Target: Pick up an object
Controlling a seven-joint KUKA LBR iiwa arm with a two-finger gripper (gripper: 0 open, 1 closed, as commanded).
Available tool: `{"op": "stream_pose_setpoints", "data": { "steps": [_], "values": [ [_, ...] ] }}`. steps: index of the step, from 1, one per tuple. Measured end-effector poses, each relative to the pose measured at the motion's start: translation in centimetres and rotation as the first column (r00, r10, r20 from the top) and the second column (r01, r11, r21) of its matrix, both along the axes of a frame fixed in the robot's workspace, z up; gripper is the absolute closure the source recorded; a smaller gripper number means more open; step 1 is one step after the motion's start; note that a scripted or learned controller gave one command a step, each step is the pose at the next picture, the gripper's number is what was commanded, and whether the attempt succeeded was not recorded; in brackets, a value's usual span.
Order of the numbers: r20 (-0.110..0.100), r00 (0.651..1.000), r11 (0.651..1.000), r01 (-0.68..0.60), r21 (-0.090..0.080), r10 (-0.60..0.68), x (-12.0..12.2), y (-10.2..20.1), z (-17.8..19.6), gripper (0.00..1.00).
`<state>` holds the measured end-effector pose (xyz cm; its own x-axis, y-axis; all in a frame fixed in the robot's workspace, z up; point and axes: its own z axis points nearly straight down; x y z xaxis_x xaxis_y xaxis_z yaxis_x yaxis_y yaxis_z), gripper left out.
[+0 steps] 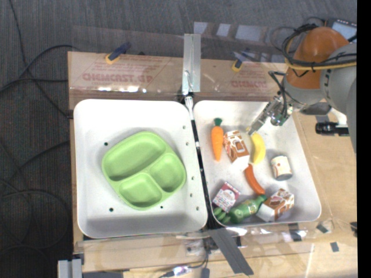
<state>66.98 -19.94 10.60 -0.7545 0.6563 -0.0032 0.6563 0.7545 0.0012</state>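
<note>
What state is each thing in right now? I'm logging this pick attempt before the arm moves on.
gripper: low over the right bin, tips beside the banana, holding nothing visible
banana: lying flat
carrot: lying flat, leaves toward the far wall
green bottle: on its side
green plate: upright in the left bin, nothing in its compartments
white cup: tipped on its side

Gripper [254, 130] angled down-left, empty

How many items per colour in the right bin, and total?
Orange: 2, carrot and orange chili
Yellow: 1, banana
Green: 1, bottle
Brown-and-white cartons: 2
Pink carton: 1
White cylinder: 1
Total: 8
</note>
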Motion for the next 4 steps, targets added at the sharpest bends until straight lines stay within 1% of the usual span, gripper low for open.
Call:
{"op": "stream_pose_setpoints", "data": {
  "steps": [1, 2, 3, 4],
  "values": [
    [-0.008, 1.000, 1.000, 0.000, 0.003, 0.000, -0.2, 0.0, -0.1, 0.00],
    [-0.002, 0.975, 0.975, 0.223, 0.002, -0.223, -4.1, -2.1, 2.9, 0.00],
    [0.001, 0.990, 0.990, 0.144, -0.001, -0.144, -2.3, -2.2, -1.1, 0.00],
    [0.009, 0.996, 0.996, 0.086, -0.004, -0.086, -4.0, -2.3, -1.7, 0.00]
  ]
}}
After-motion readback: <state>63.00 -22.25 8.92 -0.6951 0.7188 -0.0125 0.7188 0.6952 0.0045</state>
